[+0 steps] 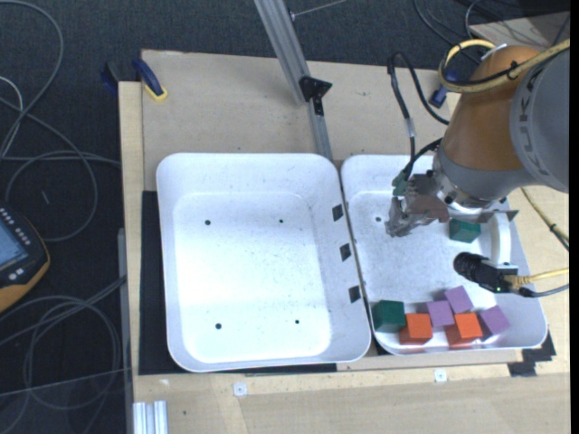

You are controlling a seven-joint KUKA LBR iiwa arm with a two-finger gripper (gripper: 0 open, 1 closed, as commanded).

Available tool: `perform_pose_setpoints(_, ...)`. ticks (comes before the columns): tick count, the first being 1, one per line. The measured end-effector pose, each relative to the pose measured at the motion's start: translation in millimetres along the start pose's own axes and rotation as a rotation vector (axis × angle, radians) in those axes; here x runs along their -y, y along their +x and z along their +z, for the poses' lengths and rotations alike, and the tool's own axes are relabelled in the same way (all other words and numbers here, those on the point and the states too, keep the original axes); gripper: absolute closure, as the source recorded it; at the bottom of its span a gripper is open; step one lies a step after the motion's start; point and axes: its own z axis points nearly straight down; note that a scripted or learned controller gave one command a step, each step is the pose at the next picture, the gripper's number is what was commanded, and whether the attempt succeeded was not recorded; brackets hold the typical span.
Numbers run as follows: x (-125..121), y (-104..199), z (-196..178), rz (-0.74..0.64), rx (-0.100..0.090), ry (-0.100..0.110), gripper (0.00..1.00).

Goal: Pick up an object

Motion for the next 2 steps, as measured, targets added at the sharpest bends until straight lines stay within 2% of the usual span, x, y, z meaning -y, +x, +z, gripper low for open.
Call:
perform_pose_setpoints(1, 25, -46, 78, 0.009, 0.000, 0.012, 1.00)
perform_pose_setpoints(2, 28, -94, -76, 0.004, 0.004, -0.009, 1.00)
